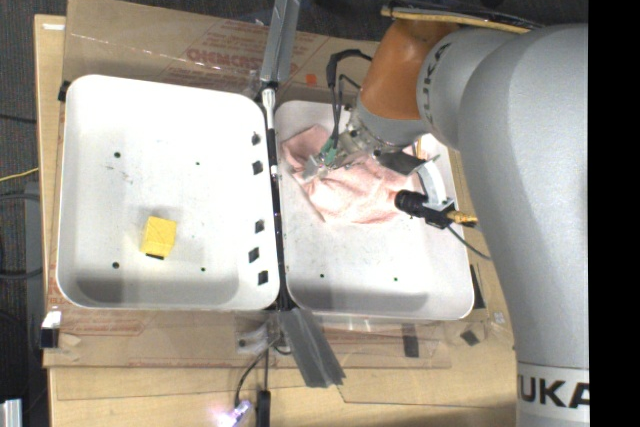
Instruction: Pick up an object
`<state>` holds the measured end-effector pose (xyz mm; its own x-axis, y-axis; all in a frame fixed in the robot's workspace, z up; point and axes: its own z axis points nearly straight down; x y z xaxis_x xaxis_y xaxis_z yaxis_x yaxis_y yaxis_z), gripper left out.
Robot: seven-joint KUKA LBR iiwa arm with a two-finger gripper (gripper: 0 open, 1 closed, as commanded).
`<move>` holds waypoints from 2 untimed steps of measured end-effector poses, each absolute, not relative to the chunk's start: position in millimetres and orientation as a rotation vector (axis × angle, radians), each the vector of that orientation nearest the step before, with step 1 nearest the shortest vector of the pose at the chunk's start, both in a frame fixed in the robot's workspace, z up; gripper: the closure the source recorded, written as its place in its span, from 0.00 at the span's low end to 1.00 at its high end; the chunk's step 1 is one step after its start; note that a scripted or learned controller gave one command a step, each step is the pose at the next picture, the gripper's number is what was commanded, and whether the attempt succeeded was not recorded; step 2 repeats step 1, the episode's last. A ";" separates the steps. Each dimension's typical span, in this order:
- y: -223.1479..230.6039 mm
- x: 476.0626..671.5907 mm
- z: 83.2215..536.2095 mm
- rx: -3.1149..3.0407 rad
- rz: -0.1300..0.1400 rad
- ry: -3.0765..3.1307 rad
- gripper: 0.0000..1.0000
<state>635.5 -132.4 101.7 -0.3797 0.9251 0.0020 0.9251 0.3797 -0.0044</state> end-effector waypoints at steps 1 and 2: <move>-111.0 643.4 200.8 -2.041 0.001 -2.389 1.00; -111.0 643.4 200.8 -2.041 0.001 -2.389 1.00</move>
